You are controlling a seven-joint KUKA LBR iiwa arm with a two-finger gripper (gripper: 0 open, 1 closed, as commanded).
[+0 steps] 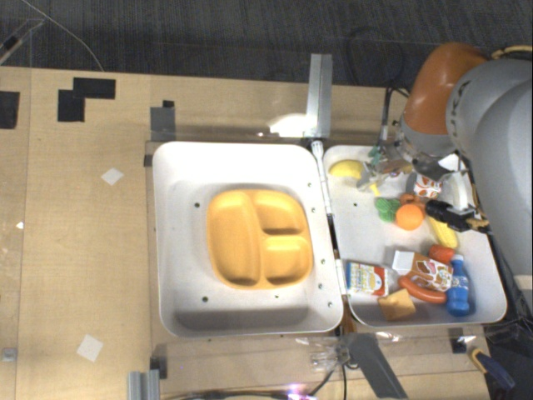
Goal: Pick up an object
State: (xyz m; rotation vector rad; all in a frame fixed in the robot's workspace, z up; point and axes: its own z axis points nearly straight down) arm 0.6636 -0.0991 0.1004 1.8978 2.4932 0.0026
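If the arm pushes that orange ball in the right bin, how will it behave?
The orange ball looks round and smooth, so it would probably roll rather than slide. It sits packed between the green toy and a yellow piece, so a push likely nudges those too. Its curved surface may slip from a pincer closing off-centre.

Two white bins sit mid-frame: the left bin (171, 223) holds a yellow divided tray (256, 237), the right bin (358, 240) a yellow lemon (346, 170), an orange ball (409, 217), a green piece (386, 208), a blue bottle (458, 290) and a red-and-white carton (366, 278). The arm (483, 140) at upper right is grey with an orange band, and the bench (75, 248) is pale tan wood with black squares at upper left.
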